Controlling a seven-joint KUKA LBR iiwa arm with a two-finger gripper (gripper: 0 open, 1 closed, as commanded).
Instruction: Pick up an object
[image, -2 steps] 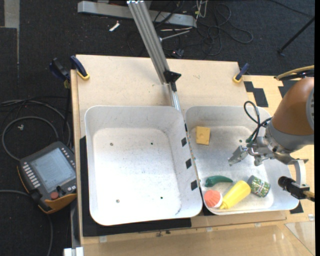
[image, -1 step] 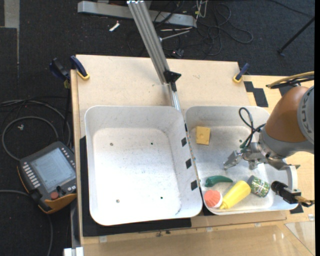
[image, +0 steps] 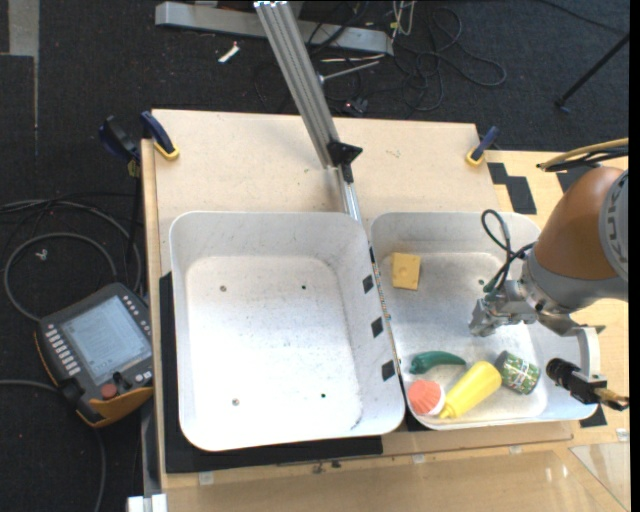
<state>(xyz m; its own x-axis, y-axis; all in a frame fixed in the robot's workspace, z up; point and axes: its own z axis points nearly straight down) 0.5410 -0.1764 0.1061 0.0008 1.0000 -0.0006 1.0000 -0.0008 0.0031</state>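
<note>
The arm reaches in from the right over the right bin (image: 455, 228), 1 of 2 shallow white bins on the counter (image: 260, 160), and its gripper (image: 490, 318) hangs low above the bin floor, near the right wall. Whether the gripper is released or clenched cannot be told from this slant, and nothing is visibly held in it. The candidate objects lie in the right bin: a yellow block (image: 406, 271) sits alone toward the back, well apart from the gripper, while a cluster crowds the front edge, made up of a green pepper-like piece (image: 436, 360), a yellow bottle (image: 472, 388), a red round item (image: 426, 397) touching the bottle's end, and a small green can (image: 519, 373) just beside the bottle. The left bin (image: 265, 330) holds no candidate. The likely risk is a descent onto bare floor between the cluster and the block. Among the crowded items, it could nudge the can or roll the bottle rather than seize either.
</note>
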